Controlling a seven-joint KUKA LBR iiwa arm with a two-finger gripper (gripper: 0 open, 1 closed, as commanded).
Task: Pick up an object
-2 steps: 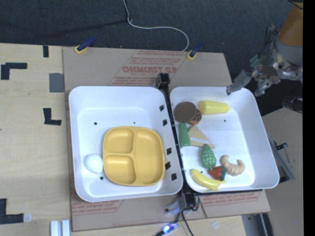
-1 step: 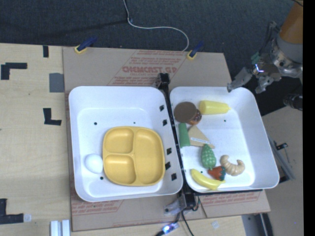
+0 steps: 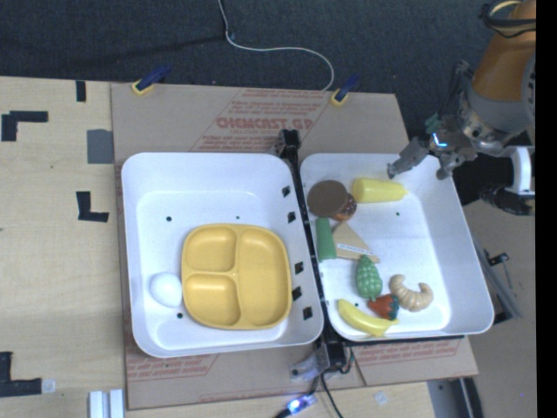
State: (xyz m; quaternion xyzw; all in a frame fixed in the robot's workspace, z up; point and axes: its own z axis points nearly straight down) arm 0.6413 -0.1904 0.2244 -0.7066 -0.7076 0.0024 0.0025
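The right bin [image 3: 461, 233] holds several toy foods: a yellow cylinder [image 3: 377, 190], a brown disc [image 3: 329, 198], a green stick [image 3: 325, 239], a pale wedge [image 3: 352, 242], a knobbly green piece [image 3: 368, 277], a tan croissant [image 3: 412, 293], a small red piece [image 3: 383, 305] and a banana [image 3: 364, 319]. My gripper [image 3: 426, 165] hovers over the bin's far right corner, up and to the right of the yellow cylinder. It is open, its two fingers spread apart with nothing between them.
The left bin [image 3: 139, 190] carries a yellow divided plate [image 3: 235, 275] and a white egg [image 3: 165, 288] beside it. A white cable [image 3: 278, 49] runs across the dark floor behind the bench. Blue-and-yellow clamps [image 3: 152, 78] pin the cardboard sheet.
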